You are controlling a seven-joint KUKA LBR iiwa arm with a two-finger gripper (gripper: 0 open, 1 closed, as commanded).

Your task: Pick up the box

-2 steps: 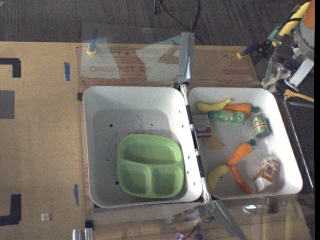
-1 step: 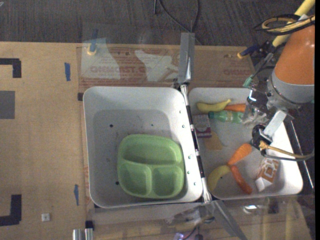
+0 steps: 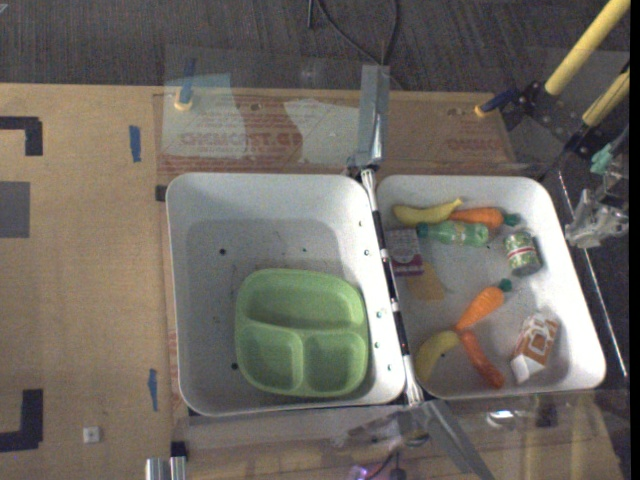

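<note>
Found the box [image 3: 405, 251], a small dark-and-white carton, lying flat in the right bin [image 3: 470, 179], pressed close to its left wall about midway along that edge. Judged this an awkward spot: so near the wall, probably leaving little room for a grip from that side and favouring an approach along the wall instead. Noted a yellow banana [image 3: 424, 212] just beyond the box toward the far left corner, with a green bottle [image 3: 455, 233] and an orange carrot [image 3: 480, 216] lying across the far edge beside it, near enough to crowd a descent. Saw a small can [image 3: 521, 252] standing closer to the right wall, a second carrot [image 3: 478, 309] in the middle of the floor, and a white-and-orange packet [image 3: 535, 343] at the near right corner, well apart from the box and possibly mistakable for it. Spotted the gripper [image 3: 592, 222] hanging outside the right bin, just past its right rim near the far corner, well apart from the box and not yet over the bin floor. Could not tell how wide it stood, being too small and blurred against the clutter there; saw nothing held in it. Left bin [image 3: 200, 213] carried a green divided tray [image 3: 300, 332] toward its near right corner, of no concern here. Judged the task barely begun, with the whole reach across the bin to the left wall still to make.
</note>
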